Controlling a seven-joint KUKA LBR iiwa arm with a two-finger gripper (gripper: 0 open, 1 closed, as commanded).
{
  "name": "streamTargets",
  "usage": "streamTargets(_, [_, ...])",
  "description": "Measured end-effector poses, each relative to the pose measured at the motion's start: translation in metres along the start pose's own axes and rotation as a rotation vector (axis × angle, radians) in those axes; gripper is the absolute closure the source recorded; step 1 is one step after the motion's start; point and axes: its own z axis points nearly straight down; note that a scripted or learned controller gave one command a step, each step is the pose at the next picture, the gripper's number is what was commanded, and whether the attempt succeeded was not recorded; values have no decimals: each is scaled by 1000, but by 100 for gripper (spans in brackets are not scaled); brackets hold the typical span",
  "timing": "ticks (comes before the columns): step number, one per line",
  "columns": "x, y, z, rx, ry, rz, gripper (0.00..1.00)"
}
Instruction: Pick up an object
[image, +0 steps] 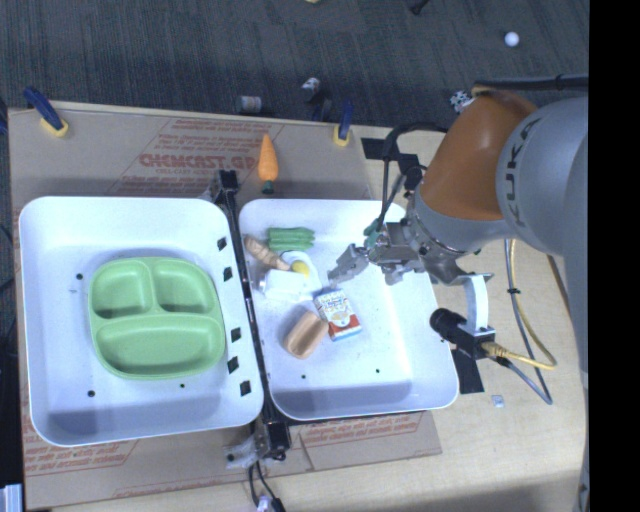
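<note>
The right bin (420, 385) holds several small items: a green pod (290, 238), a tan piece (262, 250), a white and yellow egg-like piece (292, 266), a small red, white and blue carton (337, 313) and a brown bread roll (304, 334). My gripper (368, 268) hangs over the upper middle of this bin, just up and to the right of the carton. Its fingers (346, 265) are open, with nothing between them.
The left bin (50, 400) holds a green divided plate (155, 318). An orange carrot (267, 160) lies on the cardboard behind the bins. A black divider (240, 290) runs between the two bins. My arm fills the space to the right of the right bin.
</note>
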Motion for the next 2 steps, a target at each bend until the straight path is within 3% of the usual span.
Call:
streamTargets(1, [-23, -59, 100, 4, 2, 0, 0])
streamTargets(2, [-58, -15, 140, 1, 1, 1, 0])
